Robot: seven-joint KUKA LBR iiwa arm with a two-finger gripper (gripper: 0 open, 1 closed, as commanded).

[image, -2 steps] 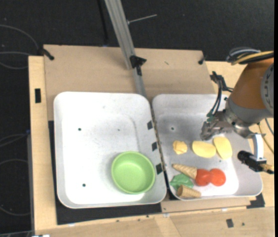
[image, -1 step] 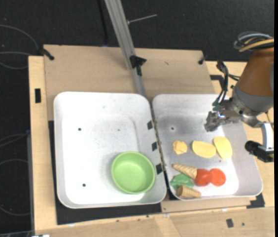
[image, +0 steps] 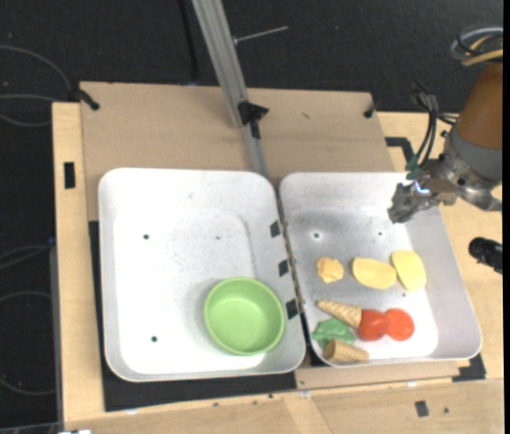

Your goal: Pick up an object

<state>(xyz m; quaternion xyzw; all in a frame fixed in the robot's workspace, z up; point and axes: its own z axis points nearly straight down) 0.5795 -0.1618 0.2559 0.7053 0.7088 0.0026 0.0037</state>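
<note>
The bench [image: 174, 125] is seen from above, with two shallow white bins set side by side on it. The left bin [image: 174, 233] is occupied by a green bowl [image: 244, 315], which sits upright in its near right corner. The right bin [image: 345, 215] is loaded along its near half with small toy foods. The grey arm [image: 476, 152] is brought in from the right, and its claw [image: 406, 204] is placed over the far right part of the right bin, well apart from the foods; whether the claw is apart or together cannot be told, and nothing is seen between its tips. A row of three yellow pieces is laid across the bin: a large yellow piece [image: 409, 269] at the right, a yellow oval piece [image: 374, 273] beside it, and a small yellow piece [image: 330, 268] at the left. Nearer the front edge, a red tomato [image: 387, 325] is set beside an orange cone [image: 340, 312], with a green leaf [image: 331, 330] and a second cone [image: 345, 352] just below.
</note>
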